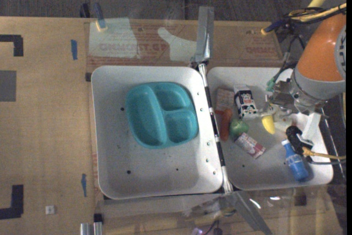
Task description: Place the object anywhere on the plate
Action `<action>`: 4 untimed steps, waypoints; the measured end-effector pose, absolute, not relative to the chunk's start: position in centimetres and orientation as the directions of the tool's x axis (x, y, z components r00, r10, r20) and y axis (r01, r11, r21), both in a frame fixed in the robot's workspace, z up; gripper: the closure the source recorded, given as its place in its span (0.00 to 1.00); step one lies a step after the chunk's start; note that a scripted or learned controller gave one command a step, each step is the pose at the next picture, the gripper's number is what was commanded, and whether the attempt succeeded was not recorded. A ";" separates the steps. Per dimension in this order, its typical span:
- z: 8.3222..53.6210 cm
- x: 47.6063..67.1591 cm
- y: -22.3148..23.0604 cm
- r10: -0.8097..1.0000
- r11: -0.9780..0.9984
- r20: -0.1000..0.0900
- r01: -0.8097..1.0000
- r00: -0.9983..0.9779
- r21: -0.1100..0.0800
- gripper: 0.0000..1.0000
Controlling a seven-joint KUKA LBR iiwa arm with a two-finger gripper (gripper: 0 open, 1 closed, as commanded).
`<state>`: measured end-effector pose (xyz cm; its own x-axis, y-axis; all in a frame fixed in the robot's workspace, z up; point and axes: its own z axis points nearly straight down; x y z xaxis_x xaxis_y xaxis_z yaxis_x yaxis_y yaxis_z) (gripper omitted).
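- The pincer (273, 111) hangs over the right bin (264, 180), and honestly we can't tell if it's spread or pressed together. The wrist blocks our look at it.
- Right at its tip, just toward the bin's front edge, there's a small yellow piece (268, 125). We can't make out whether they're touching.
- Just beside the pincer on the plate side sits a white and black box (246, 103).
- A bit further that way we've got a green ball (238, 127), with a red piece (226, 118) snug against it.
- Toward the front of the bin from there lies a little red and white packet (250, 145), tilted.
- On the arm's side of the pincer, near the front corner, lies a blue bottle (297, 166).
- A pinkish card (224, 98) lies against the wall between the two bins.
- So the box, ball, red piece and card all crowd the space between the pincer and that wall.
- Well apart from the pincer, past the wall, the teal plate (163, 114) sits in the left bin (110, 173), three compartments up.
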<state>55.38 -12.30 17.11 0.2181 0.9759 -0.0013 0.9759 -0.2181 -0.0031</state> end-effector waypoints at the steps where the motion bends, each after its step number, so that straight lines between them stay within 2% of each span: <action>1: 18.4 58.1 -3.7 0.995 -0.096 0.000 0.995 0.096 0.001 1.00; 2: 19.1 63.3 3.1 1.000 -0.017 -0.001 1.000 0.017 0.000 1.00; 3: 19.9 62.6 9.6 0.977 0.213 -0.001 0.977 -0.213 0.001 1.00; 4: 25.8 62.9 7.8 0.995 -0.102 -0.001 0.995 0.102 0.001 1.00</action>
<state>62.87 7.81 25.77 0.1023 0.9947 -0.0013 0.9947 -0.1023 0.0006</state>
